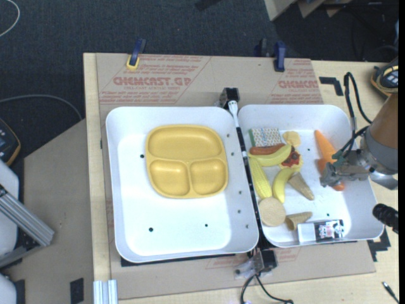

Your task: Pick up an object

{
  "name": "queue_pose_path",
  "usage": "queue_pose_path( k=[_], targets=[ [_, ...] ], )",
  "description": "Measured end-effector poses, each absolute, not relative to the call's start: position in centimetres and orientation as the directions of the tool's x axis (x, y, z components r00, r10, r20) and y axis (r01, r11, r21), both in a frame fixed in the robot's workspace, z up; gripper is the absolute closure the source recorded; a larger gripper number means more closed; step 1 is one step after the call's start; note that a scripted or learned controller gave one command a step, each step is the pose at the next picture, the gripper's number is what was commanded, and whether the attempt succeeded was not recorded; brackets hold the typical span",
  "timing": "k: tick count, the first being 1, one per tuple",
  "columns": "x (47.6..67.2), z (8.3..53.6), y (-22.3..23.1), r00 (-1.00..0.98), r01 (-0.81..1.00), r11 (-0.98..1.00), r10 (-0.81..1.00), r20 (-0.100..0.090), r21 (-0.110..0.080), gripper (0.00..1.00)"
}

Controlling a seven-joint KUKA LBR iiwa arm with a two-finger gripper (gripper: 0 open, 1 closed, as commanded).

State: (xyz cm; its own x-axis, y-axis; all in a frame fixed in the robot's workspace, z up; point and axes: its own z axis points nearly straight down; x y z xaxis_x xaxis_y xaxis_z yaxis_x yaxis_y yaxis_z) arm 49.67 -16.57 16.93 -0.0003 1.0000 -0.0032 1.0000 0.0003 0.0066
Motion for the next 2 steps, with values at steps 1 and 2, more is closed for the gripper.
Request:
queue_pose_path(
  k=[1,2],
  targets=[
    [49.8,22.3,-16.6,-0.002,1.0,0.002,1.0,-0.003,0.008,1.0],
    [53.2,21.3,-12.4,-0.005,1.0,0.005,1.0,-0.001,0.004,1.0]
  ],
)
